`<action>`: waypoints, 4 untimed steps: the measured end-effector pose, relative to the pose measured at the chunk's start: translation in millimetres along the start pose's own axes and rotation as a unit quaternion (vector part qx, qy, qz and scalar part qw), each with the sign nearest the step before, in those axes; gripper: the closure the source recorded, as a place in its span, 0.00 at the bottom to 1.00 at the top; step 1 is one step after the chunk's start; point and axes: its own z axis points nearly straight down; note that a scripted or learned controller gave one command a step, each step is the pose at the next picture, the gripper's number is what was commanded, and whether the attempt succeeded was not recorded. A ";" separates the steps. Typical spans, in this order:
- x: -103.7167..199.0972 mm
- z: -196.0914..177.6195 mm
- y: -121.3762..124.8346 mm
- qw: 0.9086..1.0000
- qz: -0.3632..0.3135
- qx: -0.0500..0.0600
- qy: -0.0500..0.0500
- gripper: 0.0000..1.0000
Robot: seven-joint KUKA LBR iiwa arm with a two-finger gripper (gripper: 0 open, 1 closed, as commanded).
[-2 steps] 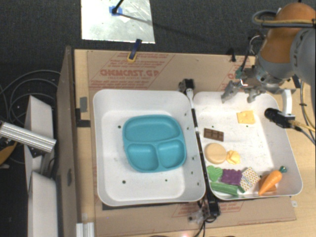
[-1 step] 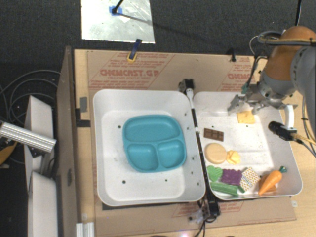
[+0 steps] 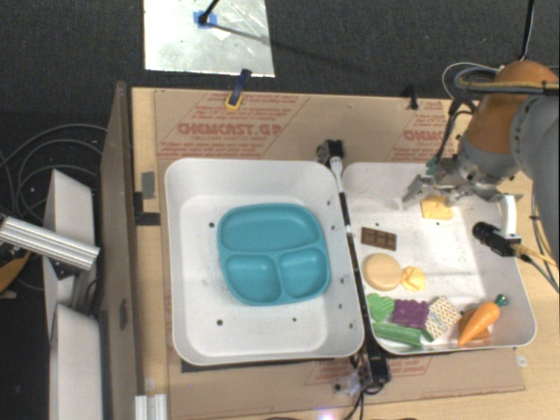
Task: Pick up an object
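My gripper (image 3: pixel 435 191) (grip state unclear) hovers at the flat cheese slice (image 3: pixel 437 208); I judge it may slip.

Two white bins (image 3: pixel 201 182) sit side by side. One holds a single blue divided tray (image 3: pixel 273 252). The other holds one chocolate bar (image 3: pixel 379 238), one carrot (image 3: pixel 479 318), one cheese slice (image 3: pixel 436 208), one purple grape bunch (image 3: pixel 409 311).

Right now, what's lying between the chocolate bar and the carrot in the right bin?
In the camera view, the chocolate bar and carrot have a round cookie and small yellow piece between them.
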 end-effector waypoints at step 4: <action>0.2 -23.8 3.3 1.000 -0.002 -0.006 -0.002 0.00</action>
